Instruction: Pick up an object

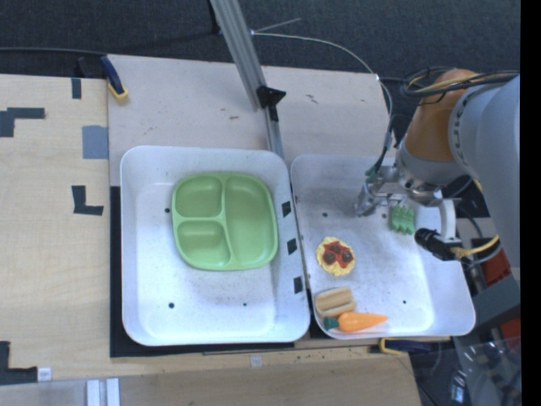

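From the overhead camera, my gripper [372,200] hangs low over the upper part of the right bin [439,311], and I cannot tell how it is set. Nothing I can see is in its grasp. The nearest candidate is the green toy block [402,219], just right of the gripper and close under my wrist. To do this well, I judge I should centre over one item, come straight down, and close across its narrow side, keeping off the bin wall.

Below the gripper in the same bin lies a small toy pizza [336,256]; further down, at the bin's lower edge, sit a tan bread-like roll [333,299] and a toy carrot [362,320], touching. Left of the gripper, the left bin [144,311] holds a green divided plate [225,221].
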Action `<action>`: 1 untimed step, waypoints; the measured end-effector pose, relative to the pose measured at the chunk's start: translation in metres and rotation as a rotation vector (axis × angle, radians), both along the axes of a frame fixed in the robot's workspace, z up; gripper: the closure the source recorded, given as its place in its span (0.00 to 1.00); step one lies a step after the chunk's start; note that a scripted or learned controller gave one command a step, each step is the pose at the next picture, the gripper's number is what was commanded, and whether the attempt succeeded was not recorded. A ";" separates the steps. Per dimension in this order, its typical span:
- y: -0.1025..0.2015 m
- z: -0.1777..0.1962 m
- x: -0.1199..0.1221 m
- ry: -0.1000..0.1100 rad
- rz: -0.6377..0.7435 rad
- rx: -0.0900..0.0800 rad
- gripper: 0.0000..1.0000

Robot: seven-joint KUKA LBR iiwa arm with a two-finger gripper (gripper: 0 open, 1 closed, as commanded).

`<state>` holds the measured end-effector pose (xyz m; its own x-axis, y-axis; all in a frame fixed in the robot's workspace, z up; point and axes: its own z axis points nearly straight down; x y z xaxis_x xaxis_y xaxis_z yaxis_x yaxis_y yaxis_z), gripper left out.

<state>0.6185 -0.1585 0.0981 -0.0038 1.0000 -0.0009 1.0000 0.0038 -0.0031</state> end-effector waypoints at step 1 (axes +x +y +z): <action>-0.005 0.061 -0.003 -0.007 -0.003 0.000 1.00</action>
<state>0.6155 -0.1637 0.1592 -0.0005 1.0000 -0.0011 1.0000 0.0005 0.0041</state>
